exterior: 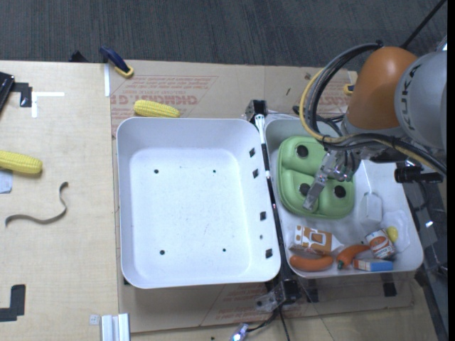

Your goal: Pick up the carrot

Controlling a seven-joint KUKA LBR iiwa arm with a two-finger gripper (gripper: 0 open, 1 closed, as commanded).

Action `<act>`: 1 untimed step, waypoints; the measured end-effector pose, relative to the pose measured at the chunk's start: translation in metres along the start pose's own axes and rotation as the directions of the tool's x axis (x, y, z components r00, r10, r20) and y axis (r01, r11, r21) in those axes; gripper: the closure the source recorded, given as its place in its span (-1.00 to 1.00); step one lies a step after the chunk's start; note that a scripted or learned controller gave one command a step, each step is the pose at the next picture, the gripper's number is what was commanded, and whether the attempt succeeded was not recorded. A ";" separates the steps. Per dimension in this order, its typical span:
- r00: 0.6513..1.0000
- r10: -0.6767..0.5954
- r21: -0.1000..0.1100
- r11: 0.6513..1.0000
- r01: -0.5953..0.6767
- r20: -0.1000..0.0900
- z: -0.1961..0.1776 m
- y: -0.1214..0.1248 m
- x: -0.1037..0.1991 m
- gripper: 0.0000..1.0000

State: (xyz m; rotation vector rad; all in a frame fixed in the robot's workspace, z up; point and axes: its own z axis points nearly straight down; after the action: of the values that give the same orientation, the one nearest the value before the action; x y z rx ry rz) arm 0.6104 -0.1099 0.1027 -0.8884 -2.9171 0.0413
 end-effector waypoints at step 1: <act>0.965 0.250 -0.086 0.966 -0.244 0.082 0.009 -0.050 0.064 -1.00</act>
State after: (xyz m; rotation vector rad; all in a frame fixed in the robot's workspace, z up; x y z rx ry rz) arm 0.5294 -0.1158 0.1018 -1.2924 -2.8879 -0.0103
